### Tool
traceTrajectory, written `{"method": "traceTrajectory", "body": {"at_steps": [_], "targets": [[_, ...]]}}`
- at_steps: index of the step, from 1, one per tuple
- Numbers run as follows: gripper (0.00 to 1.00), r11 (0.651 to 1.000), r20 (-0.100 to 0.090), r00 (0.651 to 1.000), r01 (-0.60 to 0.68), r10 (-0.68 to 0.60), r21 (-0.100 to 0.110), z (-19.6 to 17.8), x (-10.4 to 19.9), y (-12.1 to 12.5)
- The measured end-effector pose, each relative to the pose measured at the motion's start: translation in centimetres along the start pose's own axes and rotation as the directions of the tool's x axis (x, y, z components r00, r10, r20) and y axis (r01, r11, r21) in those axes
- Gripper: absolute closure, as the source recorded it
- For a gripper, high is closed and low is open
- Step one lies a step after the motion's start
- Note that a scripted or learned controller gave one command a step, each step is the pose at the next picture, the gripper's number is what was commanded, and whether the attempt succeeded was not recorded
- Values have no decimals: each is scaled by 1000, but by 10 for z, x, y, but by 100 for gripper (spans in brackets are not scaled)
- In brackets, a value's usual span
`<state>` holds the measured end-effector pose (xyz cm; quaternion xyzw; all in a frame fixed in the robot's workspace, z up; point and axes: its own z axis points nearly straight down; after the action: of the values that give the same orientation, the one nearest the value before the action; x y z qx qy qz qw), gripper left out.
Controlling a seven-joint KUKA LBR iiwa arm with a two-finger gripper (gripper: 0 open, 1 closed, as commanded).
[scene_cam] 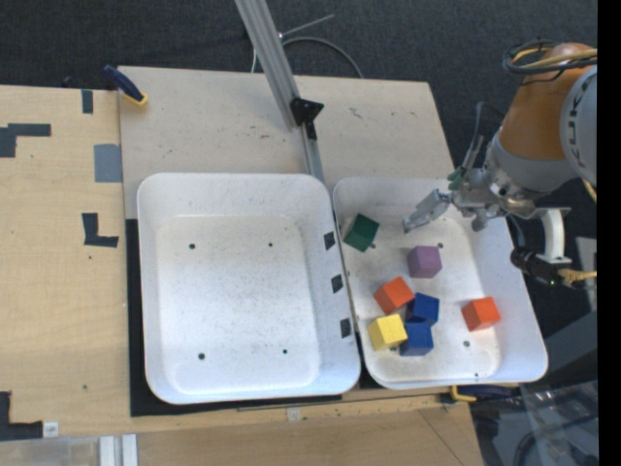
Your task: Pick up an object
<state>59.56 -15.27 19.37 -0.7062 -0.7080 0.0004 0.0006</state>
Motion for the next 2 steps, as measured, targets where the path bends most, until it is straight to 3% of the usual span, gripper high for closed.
{"method": "traceTrajectory", "body": {"at_steps": [1, 2], "targets": [[0, 1000, 0, 1000, 0, 0, 0, 0, 0, 0], [0, 1000, 0, 1000, -1, 1, 7, 65, 2, -4]]}}
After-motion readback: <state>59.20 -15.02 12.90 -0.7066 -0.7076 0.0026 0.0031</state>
